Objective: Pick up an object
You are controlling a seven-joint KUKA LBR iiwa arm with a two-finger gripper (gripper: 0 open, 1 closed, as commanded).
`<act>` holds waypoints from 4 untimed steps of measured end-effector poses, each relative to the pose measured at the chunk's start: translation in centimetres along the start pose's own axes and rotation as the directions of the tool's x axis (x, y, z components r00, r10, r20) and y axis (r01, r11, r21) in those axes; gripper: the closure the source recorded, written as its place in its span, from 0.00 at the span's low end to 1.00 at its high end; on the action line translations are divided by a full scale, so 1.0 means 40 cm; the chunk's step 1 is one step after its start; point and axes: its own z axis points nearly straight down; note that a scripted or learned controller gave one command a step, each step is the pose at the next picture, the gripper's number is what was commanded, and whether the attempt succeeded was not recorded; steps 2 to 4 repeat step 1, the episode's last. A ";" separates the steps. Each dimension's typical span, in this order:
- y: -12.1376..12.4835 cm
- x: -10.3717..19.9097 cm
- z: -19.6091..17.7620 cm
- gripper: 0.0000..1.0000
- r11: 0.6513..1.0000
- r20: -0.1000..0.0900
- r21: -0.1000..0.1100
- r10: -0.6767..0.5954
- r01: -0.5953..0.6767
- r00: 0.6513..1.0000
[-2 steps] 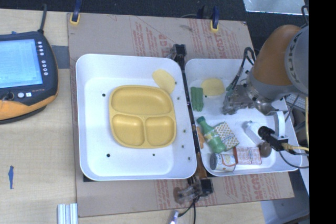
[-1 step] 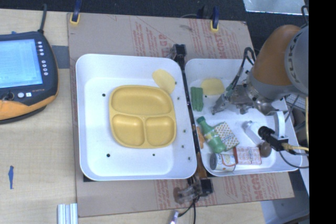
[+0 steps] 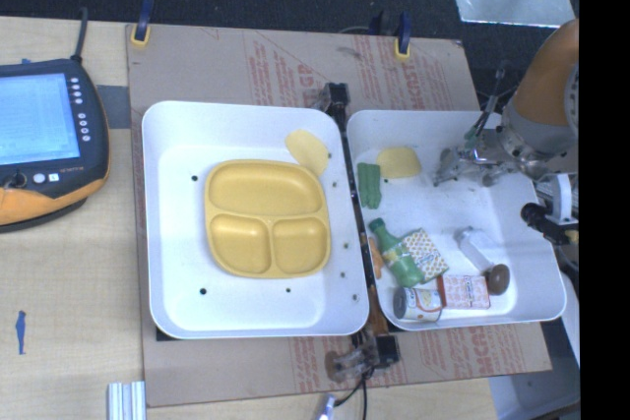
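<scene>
- Pale yellow and rounded, a small soft-looking piece (image 3: 399,162) lies in the right bin (image 3: 527,310) toward its eleven o'clock corner, apart from the bin's other contents.
- At about nine o'clock in the same bin, a green strip (image 3: 368,184) lies close along the left wall.
- Toward seven o'clock, a green bottle (image 3: 395,253) lies tilted, touching a checkered packet (image 3: 426,253) on its right.
- At six o'clock, a can (image 3: 417,301) lies on its side just beside a red-and-white carton (image 3: 465,291).
- Around five o'clock, a small white block (image 3: 473,249) lies near a brown rounded object (image 3: 498,278), which is close to the carton's right end.
- The gripper (image 3: 471,162) sits over the right bin at about one o'clock, near the back wall; nothing can be seen between its fingers, and how far apart they stand cannot be told from this angle.
- Its grey arm with the orange band (image 3: 547,84) enters from three o'clock.
- The left bin (image 3: 177,300) holds a yellow divided tray (image 3: 267,216) at its centre, with three compartments, all bare.
- A yellow oval piece (image 3: 308,150) rests at the tray's one o'clock corner, touching or overlapping its rim.
- Both bins stand on a cardboard sheet (image 3: 246,64), clamped at twelve o'clock.
- A tablet-like control pendant (image 3: 44,138) lies on the bench at nine o'clock.
</scene>
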 end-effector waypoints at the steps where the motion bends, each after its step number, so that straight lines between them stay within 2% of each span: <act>1: 0.090 -0.019 -0.001 0.00 1.000 -0.001 -0.001 -0.003 0.003 1.000; 4: 0.090 -0.019 -0.001 0.00 1.000 -0.001 -0.001 -0.003 0.003 1.000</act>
